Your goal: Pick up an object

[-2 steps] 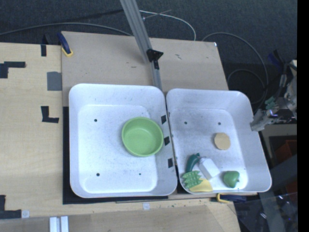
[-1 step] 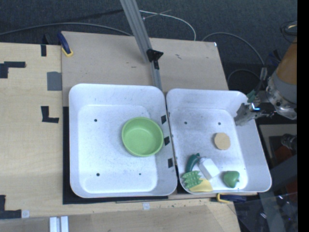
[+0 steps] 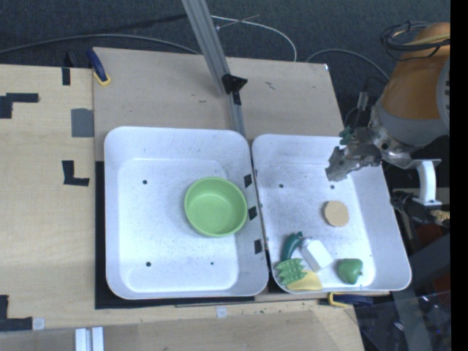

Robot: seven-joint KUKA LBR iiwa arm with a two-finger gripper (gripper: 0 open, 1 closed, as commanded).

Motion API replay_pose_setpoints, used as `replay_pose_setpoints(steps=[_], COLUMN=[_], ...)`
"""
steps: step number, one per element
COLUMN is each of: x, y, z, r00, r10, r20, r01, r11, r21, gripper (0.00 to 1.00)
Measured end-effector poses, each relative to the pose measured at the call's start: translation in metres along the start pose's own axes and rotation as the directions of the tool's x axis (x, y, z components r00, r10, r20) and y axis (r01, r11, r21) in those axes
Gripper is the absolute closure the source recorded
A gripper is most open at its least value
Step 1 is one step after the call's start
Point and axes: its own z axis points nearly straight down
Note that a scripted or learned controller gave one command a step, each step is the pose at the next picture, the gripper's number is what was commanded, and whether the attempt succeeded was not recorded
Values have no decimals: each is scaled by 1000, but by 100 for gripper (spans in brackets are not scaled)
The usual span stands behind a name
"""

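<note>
Clustered toys (image 3: 314, 262) crowd your right bin's (image 3: 380, 196) front; gripper (image 3: 338, 168), fingers unreadable, risks snagging several.

1. The desk (image 3: 168, 93) carries 2 white bins side by side.
2. The left bin (image 3: 131, 159) holds 1 green bowl (image 3: 215, 207), upright near its middle.
3. The right bin (image 3: 380, 218) holds a round tan disc (image 3: 336, 213) near its middle.
4. Along that bin's near edge lie a green leafy toy (image 3: 292, 270), a white block (image 3: 316, 254), a yellow piece (image 3: 307, 282) and a green lump (image 3: 349, 270).
5. The arm (image 3: 417, 86) reaches in from the right; its gripper (image 3: 338, 168) hangs over the right bin's far part, above and apart from the disc.
</note>
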Motion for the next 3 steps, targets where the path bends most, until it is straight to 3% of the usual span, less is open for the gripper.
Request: replay_pose_setpoints(steps=[1, 3], x=[57, 139], y=[24, 76], z=[3, 32], r00=[1000, 1000], r10=[-1, 1], r20=[-1, 1], r01=[1, -1], r11=[1000, 1000], r21=[-1, 0], gripper=[100, 100])
